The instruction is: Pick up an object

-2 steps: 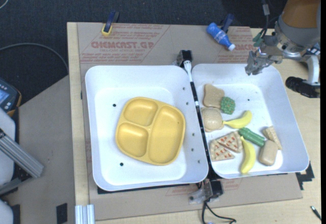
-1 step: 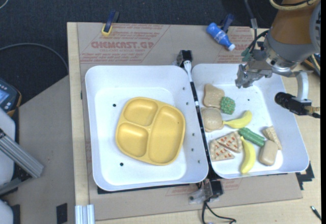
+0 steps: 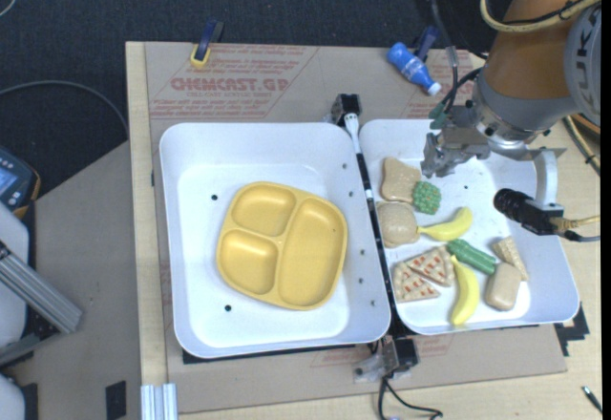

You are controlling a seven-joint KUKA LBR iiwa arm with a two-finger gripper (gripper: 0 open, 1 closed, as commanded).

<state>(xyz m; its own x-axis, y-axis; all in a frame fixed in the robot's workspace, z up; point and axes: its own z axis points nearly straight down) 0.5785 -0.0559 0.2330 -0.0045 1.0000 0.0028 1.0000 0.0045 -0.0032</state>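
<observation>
Toy food crowds the right bin: a green broccoli piece sits between two tan pieces, with two bananas, a pizza slice and a green pepper nearer the camera. The gripper hangs at the far side of this bin, just above the broccoli piece (whether it is apart or together cannot be told from this angle). A yellow divided tray lies in the left bin.

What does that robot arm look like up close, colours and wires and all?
The arm is a thick rounded tube, orange in its big upper section with grey at the edge. A yellowish cable loops over it. Dark cables run down to the small grey metal gripper.
</observation>
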